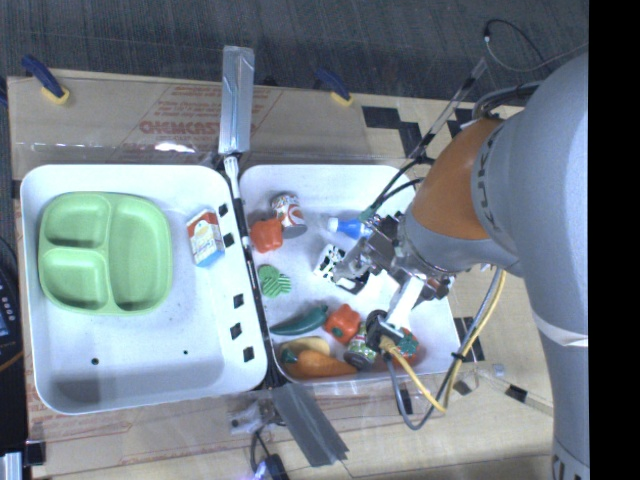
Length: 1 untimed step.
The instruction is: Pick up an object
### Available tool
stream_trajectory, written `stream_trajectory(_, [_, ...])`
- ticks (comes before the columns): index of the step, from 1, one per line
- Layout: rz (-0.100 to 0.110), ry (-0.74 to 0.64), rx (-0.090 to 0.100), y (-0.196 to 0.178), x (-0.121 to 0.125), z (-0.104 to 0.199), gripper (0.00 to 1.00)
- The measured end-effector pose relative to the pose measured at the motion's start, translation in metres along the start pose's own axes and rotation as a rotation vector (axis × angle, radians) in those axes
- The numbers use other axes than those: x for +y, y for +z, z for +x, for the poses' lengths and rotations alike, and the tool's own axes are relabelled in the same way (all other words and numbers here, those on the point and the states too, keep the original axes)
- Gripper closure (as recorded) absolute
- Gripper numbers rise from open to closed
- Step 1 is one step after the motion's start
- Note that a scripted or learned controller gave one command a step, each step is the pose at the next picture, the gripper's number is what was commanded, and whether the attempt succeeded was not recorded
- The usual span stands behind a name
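Observation:
My gripper [338, 265] hangs low over the middle of the right bin [320, 180], reaching in from the right. Beside it at the upper right lies a small white bottle with a blue cap [346, 228]. To its left are an orange-red toy [266, 235], a red-and-white can [287, 210] and a green ridged piece [275, 282]. Below it lie a dark green vegetable [300, 321], a red pepper [342, 322], a carrot [320, 366] and a dark can [364, 349]. I see nothing held in the gripper.
The left bin [130, 368] holds a green divided plate [104, 252] and a small carton [205, 238] near the divider [240, 268]. Yellow and black cables [440, 393] loop off the wrist over the right bin's lower right corner.

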State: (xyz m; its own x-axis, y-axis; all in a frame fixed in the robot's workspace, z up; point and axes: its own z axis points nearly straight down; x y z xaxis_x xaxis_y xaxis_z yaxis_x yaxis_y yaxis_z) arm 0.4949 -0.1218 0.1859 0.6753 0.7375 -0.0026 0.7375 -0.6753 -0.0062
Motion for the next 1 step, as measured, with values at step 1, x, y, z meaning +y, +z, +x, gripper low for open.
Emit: stream_trajectory(1, [-0.001,-0.072,0.001,-0.0047,0.0041,0.0876,0.00])
